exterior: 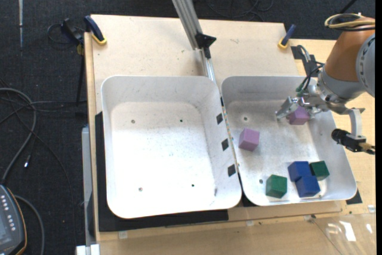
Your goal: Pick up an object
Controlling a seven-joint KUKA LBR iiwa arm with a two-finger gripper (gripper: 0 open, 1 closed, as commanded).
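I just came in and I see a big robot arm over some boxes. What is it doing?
The robot arm reaches in from the right over the right white bin. Its gripper is down at a purple block near the bin's far side, and the block looks to sit between its fingers. Another purple block lies in the middle of that bin, and two green blocks and two blue blocks lie near its front. The left white bin sits beside it.

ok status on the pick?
Gripper low in right bin, purple block at its fingertips, grasp unclear. Second purple block sits apart. Nothing in the way.
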